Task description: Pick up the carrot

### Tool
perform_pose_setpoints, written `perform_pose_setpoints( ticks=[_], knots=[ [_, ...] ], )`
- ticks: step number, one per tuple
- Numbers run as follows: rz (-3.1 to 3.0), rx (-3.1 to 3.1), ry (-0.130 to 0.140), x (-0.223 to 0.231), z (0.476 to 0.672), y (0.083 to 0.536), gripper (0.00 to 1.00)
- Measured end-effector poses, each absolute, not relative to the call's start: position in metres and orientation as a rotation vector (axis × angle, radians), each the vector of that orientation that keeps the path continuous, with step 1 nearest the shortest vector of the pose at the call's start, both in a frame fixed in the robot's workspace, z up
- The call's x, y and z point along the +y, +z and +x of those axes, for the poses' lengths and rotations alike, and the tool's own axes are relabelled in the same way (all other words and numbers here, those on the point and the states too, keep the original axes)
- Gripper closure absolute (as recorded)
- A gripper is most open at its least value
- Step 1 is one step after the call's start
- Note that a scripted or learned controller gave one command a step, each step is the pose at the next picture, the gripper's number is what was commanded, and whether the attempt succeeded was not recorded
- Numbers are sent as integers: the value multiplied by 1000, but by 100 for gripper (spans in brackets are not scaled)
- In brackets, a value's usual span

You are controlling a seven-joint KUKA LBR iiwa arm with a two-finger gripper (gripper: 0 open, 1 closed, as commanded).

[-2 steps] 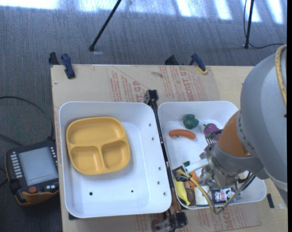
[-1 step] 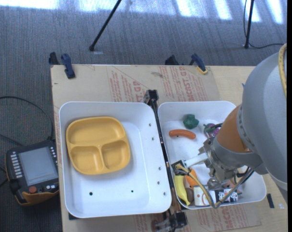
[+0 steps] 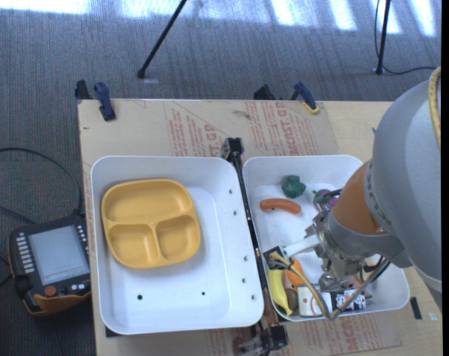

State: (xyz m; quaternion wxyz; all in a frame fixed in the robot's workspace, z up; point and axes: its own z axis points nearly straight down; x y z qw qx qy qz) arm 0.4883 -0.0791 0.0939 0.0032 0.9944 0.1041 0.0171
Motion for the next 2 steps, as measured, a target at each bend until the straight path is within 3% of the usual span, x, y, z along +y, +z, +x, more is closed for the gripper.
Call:
perform_pose_setpoints(
  ticks=[2],
  knots=[
    [3116,337,51,-78,488,94,0]
  ],
)
